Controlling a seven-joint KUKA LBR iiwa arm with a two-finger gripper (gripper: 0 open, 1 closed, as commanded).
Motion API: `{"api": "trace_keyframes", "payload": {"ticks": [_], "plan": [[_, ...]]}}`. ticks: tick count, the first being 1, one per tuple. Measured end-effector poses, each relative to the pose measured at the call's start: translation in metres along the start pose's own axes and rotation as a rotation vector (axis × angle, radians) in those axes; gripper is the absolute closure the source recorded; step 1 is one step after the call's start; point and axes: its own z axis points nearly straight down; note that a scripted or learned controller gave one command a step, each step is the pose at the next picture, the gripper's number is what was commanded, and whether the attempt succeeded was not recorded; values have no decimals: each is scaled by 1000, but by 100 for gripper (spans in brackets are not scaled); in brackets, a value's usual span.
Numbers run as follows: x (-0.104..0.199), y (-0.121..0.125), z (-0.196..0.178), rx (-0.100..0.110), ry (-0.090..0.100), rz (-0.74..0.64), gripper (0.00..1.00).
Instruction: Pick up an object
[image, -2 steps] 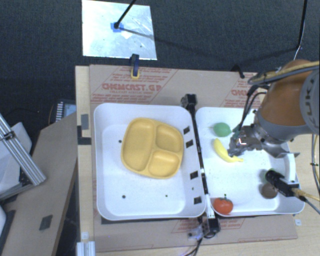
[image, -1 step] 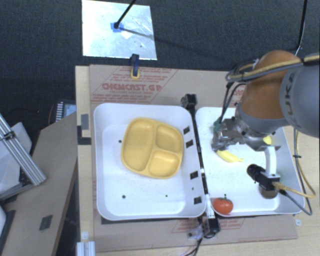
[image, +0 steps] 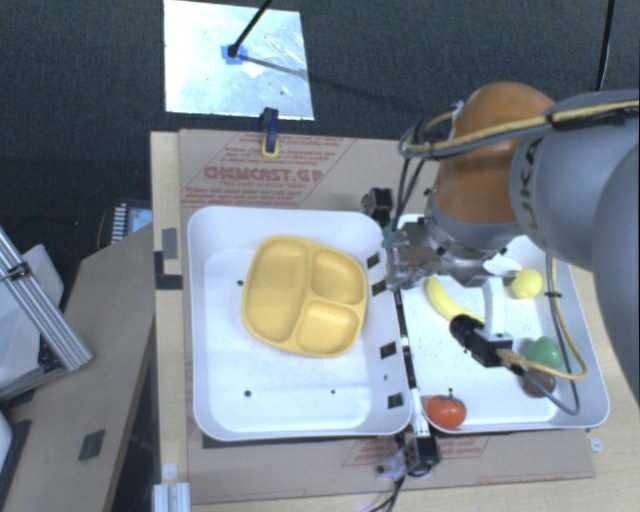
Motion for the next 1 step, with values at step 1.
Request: {"api": "trace_keyframes", "payload": {"ticks": [1], "plan": [[52, 17, 11, 1, 0, -1, 100]]}}
